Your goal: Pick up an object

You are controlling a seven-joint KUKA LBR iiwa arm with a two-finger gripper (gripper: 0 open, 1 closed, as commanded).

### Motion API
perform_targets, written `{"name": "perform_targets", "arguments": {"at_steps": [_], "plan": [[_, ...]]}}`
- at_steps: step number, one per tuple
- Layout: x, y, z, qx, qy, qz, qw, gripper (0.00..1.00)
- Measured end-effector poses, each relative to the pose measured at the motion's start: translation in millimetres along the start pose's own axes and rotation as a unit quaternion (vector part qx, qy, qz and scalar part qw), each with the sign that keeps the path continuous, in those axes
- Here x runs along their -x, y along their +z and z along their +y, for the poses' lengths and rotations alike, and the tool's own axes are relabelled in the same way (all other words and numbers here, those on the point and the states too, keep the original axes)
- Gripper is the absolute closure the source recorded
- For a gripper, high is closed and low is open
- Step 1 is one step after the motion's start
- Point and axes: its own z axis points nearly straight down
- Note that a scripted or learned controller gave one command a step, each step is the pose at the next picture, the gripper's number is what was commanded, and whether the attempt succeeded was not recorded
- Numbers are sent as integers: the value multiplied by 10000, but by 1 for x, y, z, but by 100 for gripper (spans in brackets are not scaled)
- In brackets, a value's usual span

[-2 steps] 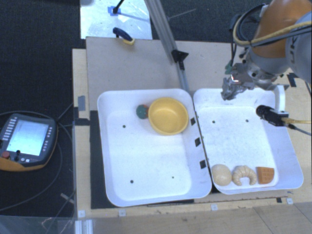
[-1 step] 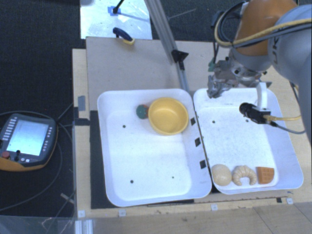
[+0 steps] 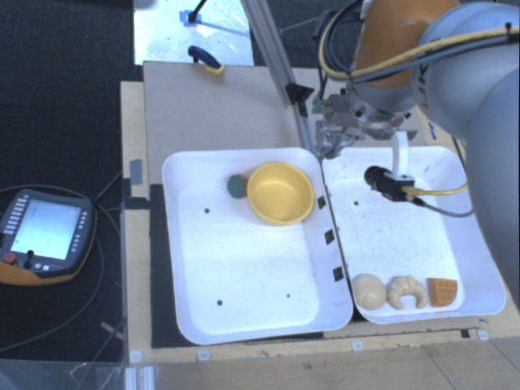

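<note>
Tan bench (image 3: 219, 108) under two white bins, arm reaching in from 3 o'clock.

Approach step by the look of it: pincer (image 3: 331, 140) hanging over the seam between left bin (image 3: 244, 299) and right bin (image 3: 479, 266), at 12 o'clock of both, nothing seen between its fingers; open or shut, cannot tell. Candidates to lift: yellow bowl (image 3: 280, 192) with small green object (image 3: 236, 186) touching its 9 o'clock side; bread roll (image 3: 368, 291), croissant (image 3: 408, 292) and orange wedge (image 3: 442, 292) lined up at 6 o'clock of right bin. Next, probably: choosing one, centring above, descending.
</note>
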Motion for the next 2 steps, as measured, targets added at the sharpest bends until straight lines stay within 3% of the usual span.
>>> {"name": "perform_targets", "arguments": {"at_steps": [1,2], "plan": [[-55,16,-8,-6,6,-2,10000,100],[-52,15,-8,-1,22,-7,10000,0]]}}
